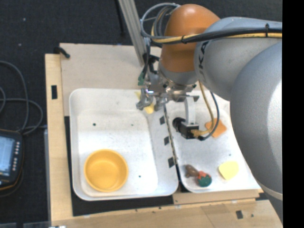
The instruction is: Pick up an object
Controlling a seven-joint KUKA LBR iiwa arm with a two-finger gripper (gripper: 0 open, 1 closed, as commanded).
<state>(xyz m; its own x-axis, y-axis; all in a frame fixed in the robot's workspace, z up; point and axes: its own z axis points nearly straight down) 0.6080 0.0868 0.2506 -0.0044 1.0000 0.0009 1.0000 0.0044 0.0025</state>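
The tool (148, 100) sits at the left bin's (78, 127) one o'clock corner, pinching a small yellow piece (149, 109); whether spread cannot be told beyond that. The piece looks light and smooth, likely slippery, best gripped across its middle.

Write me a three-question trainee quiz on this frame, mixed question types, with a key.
1. True or false: the yellow bowl sits in the left bin.
2. Which lies nearest the yellow block in the right bin? A) the small brown and green object B) the yellow bowl C) the handheld device
3. Fill in: the gripper hangs over the far right corner of the ____ bin, next to a small yellow piece.

Key: 1 true; 2 A; 3 left.
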